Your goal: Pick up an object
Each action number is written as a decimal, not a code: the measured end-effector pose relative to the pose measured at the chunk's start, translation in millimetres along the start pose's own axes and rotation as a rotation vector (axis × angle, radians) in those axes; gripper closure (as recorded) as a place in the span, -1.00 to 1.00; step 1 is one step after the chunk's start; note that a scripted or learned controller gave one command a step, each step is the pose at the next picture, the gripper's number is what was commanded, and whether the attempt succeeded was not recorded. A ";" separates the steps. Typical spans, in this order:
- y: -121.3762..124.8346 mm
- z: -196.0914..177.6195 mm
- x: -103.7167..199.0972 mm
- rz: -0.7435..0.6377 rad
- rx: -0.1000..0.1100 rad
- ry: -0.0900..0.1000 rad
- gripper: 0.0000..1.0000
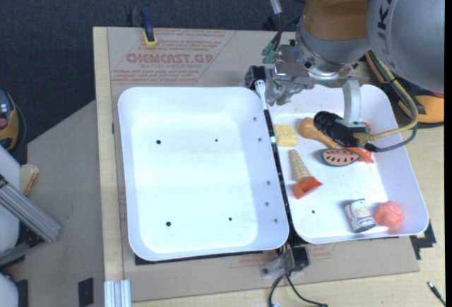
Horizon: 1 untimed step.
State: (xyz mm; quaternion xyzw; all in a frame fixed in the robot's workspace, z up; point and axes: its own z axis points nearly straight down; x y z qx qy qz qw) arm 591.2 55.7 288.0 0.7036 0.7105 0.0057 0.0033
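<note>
Objects lie in the right bin (402, 178): a yellow block (285, 135) near its left wall, an orange cone (302, 173), a watermelon slice (341, 156), a small can (360, 214) and a pink ball (388, 214) toward the front right corner. At the bin's back left corner sits the end effector (282, 87); I cannot tell whether it is open. The left bin (134, 104) adjoins.

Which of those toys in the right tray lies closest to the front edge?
The small printed can, beside the round pink ball; the other pieces lie farther back.
</note>
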 end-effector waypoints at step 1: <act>67.0 -108.4 70.0 0.001 -0.006 0.001 1.00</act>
